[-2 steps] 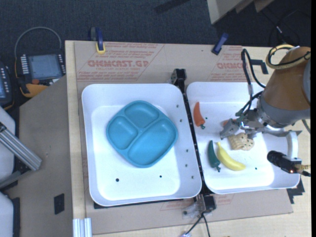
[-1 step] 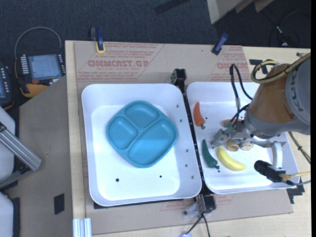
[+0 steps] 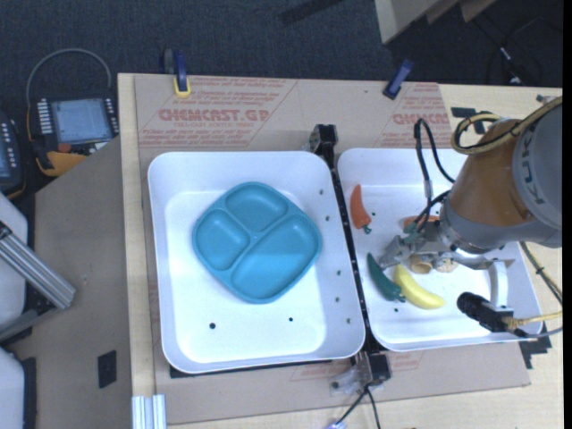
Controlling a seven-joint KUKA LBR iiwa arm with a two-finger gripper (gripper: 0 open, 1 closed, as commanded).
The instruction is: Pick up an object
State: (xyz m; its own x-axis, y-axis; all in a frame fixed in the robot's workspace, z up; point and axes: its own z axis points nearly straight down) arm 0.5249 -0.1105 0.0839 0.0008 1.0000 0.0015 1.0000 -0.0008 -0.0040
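Camera view: looked down at a slant on two white bins, arm reaching in from 3 o'clock
Left bin (image 3: 170, 239): held a blue divided plate (image 3: 257, 239) near its centre
Right bin (image 3: 384, 172): held small toy foods and the arm's wrist
Gripper (image 3: 413, 250): low over the right bin's middle, just beside the banana's 12 o'clock end; finger spread could not be told from this angle
Banana (image 3: 418, 290): yellow, lay flat at 6 o'clock of the gripper, apart from the bin wall
Green pepper (image 3: 384, 278): dark green, touching or nearly touching the banana at its 9 o'clock side
Orange piece (image 3: 358, 206): carrot-like, at 10 o'clock of the gripper, near the bin's left wall
Handling, judged: banana likely light, stiff, smooth plastic, slippery on its curve
Hold, judged: across the narrow mid-body, jaws square to its length
Risk, judged: pepper crowding one finger
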